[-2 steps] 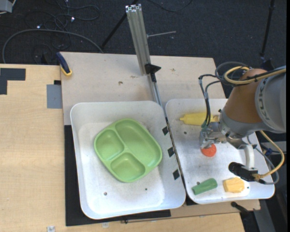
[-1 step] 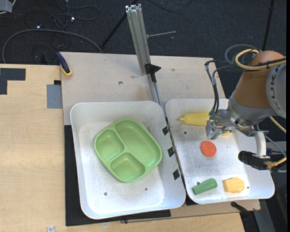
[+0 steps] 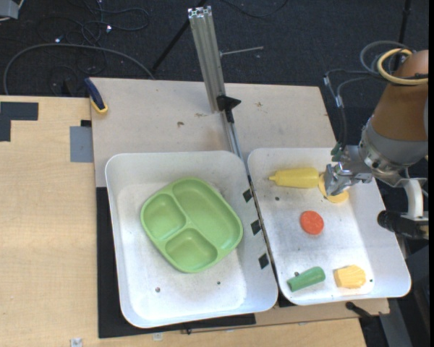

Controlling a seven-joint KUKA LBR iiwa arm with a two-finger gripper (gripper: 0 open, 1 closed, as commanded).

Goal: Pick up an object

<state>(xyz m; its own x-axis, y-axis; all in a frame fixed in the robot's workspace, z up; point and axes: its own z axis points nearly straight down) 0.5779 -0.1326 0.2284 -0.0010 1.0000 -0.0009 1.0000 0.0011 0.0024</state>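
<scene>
the arm comes in from three o'clock and its pincer [image 3: 335, 182] sits low over the right bin [image 3: 390, 277], at the bin's one o'clock part, right at the right-hand end of the yellow corn-shaped toy [image 3: 295, 178]. whether the toy is between the fingers or merely beside them cannot be told; the wrist body covers that end, so the pincer's opening cannot be told either. a small yellow piece [image 3: 338, 197] peeks out just under the pincer at its six o'clock.

the likely target is the corn toy, since it lies lengthwise toward the pincer, pointing nine to three, which would suit a grasp across its narrow width.

the other things in the right bin lie apart: an orange-red round toy [image 3: 312, 223] near the bin's middle, a green cylinder [image 3: 307, 278] at six o'clock, and a yellow block [image 3: 350, 276] just beside it at five o'clock. the left bin [image 3: 123, 266] holds a green divided tray [image 3: 191, 224] lying flat.

room looks fair: the corn is close to the bin's twelve o'clock wall, so a straight lift seems safer than dragging. the grey post [image 3: 210, 56] on the tabletop [image 3: 152, 114] stands at eleven o'clock, well apart.
</scene>
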